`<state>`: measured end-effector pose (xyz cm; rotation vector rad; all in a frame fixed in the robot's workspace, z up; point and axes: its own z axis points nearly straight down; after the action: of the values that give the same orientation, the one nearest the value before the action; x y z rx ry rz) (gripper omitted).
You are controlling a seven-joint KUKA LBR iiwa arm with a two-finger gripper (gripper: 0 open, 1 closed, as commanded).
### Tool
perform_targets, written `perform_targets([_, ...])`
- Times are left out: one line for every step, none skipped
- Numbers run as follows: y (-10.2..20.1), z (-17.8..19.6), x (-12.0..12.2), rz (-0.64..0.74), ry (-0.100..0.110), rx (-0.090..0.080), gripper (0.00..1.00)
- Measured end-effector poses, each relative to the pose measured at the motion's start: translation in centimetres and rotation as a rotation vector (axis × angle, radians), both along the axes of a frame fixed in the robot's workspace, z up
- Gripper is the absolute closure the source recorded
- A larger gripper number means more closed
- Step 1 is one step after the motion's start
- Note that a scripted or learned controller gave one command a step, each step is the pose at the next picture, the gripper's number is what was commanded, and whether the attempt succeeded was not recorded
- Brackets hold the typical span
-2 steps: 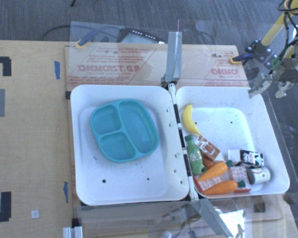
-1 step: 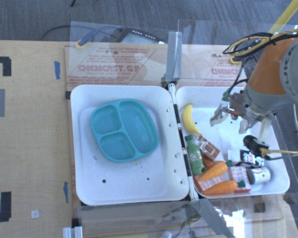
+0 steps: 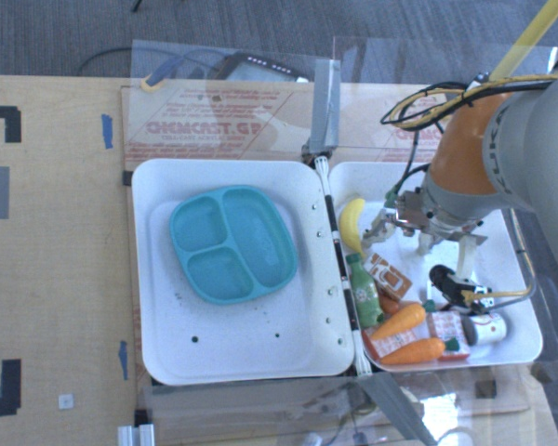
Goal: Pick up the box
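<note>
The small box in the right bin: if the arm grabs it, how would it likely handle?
The small box looks like thin printed card, so probably light and crushable under a hard squeeze. It lies flat and flat-sided, so it should slide rather than roll. The green bottle and carrot lie close beside it, so a push may jostle them.

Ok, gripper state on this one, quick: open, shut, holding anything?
Gripper: over the right bin, above the small box; whether open or closed cannot be told, and no object is seen in its grasp.
</note>
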<state>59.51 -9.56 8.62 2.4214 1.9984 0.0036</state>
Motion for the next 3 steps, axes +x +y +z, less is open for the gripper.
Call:
perform_targets([0.3, -0.1, 2.8, -0.056, 0.0, 0.0, 0.0])
perform_targets([-0.3, -0.1, 7.1, -0.206, 0.01, 0.0, 0.0])
perform_targets([-0.1, 1.0, 7.3, -0.201, 0.003, -0.002, 1.0])
